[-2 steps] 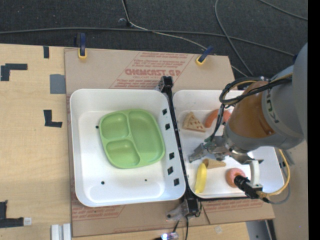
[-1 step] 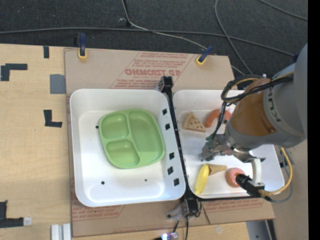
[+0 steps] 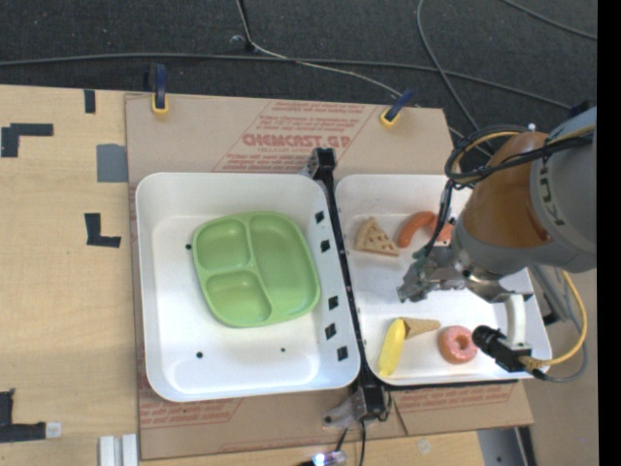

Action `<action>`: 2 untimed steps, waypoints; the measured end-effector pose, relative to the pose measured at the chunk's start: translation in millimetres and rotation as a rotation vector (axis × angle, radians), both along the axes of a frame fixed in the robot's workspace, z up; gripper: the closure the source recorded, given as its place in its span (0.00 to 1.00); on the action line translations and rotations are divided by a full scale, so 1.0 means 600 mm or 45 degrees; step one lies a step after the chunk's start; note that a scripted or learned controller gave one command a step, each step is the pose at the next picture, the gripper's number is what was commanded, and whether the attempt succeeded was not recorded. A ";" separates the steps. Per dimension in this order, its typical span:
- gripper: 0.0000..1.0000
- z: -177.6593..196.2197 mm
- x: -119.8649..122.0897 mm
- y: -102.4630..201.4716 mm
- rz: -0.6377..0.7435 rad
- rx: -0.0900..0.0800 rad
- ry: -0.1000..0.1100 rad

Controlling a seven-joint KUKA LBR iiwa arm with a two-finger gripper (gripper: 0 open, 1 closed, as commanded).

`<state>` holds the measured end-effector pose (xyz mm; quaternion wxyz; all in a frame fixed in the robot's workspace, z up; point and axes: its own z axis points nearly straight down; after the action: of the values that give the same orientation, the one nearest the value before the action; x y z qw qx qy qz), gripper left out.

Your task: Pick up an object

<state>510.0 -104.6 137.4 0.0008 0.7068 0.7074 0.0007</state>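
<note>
Dark grey carpet runs along the top of the scene, crossed by thin black cables, and below it lies a pale wooden bench (image 3: 58,289) marked with dark tape pieces. On that bench sits a brown cardboard sheet (image 3: 291,139) printed with red lettering, held at its far edge by two yellow-and-blue clamps (image 3: 158,93). Two shallow white plastic bins rest side by side on the sheet, joined by a black divider strip (image 3: 335,260) between them. Inside the left bin (image 3: 160,357) lies a light green three-compartment plastic tray (image 3: 255,268), flat and slightly turned. Toward the far side of the right bin (image 3: 374,194) is a tan wedge like a slice of pizza or cracker (image 3: 375,238), and just beside it to the right an orange-red curved piece, sausage-shaped (image 3: 417,225), partly hidden by the arm. Near the front wall of that bin lies a yellow banana-like toy (image 3: 391,347), touching a small tan cone-shaped piece (image 3: 421,327) at its upper end, and near those to the right a pink frosted doughnut toy (image 3: 456,345). The grey arm with its orange band (image 3: 514,197) reaches in from the right, its dark two-finger gripper (image 3: 419,282) hanging over the middle of the right bin, between the wedge and the cone piece. From this angle it cannot be told whether the gripper is apart or together, and nothing can be seen held in it.
</note>
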 end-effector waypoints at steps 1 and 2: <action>1.00 0.101 -0.008 0.007 0.001 -0.001 -0.003; 1.00 0.135 -0.007 0.007 0.001 0.000 0.001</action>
<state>505.7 -100.4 218.3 0.0005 0.7066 0.7076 0.0003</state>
